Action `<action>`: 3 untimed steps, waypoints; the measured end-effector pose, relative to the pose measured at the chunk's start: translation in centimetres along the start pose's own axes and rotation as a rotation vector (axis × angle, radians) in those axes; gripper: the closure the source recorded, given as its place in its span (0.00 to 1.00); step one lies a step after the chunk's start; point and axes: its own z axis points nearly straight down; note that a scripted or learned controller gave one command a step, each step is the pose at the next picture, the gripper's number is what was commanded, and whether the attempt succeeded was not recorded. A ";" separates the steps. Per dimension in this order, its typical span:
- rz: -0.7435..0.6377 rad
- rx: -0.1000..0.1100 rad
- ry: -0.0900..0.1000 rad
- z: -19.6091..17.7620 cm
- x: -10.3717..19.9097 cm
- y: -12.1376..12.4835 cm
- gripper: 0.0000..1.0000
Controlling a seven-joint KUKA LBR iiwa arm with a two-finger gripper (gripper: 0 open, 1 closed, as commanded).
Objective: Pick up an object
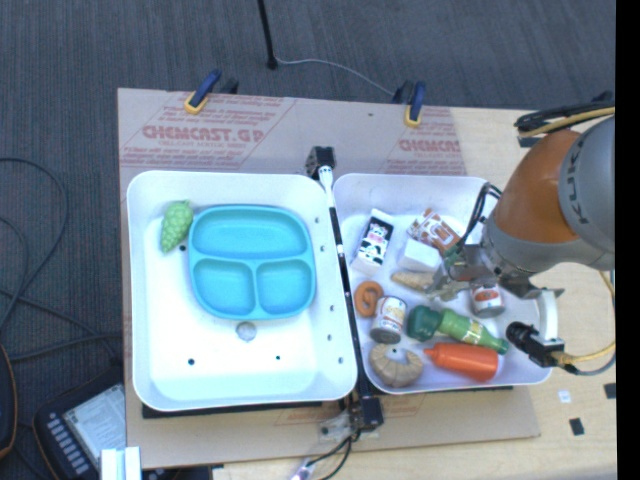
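Observation:
The right bin [350,218] holds a heap of small objects. Among them are a black-and-white box [375,240], a red-and-white packet [435,230], a white block [420,256], an orange ring [368,298], a small jar [390,316], a green bottle [455,325], an orange carrot-shaped toy [465,360] and a round tan piece [397,365]. My gripper [462,273] is down inside this bin, right of the white block and just above the green bottle. A small can [487,298] lies close beside it. The wrist hides what lies under the gripper.
The left bin [150,298] carries a blue divided tray [252,260], a green knobbly object [176,225] at its upper left and a small grey piece [245,331]. The arm's orange band [535,193] overhangs the right bin's right side. Clamps [414,103] hold the cardboard at the back.

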 end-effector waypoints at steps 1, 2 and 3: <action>0.000 0.000 0.000 0.0 0.0 0.0 0.00; 0.002 -0.017 -0.009 2.6 4.0 -4.5 0.00; 0.002 -0.018 -0.007 1.5 4.0 -4.4 1.00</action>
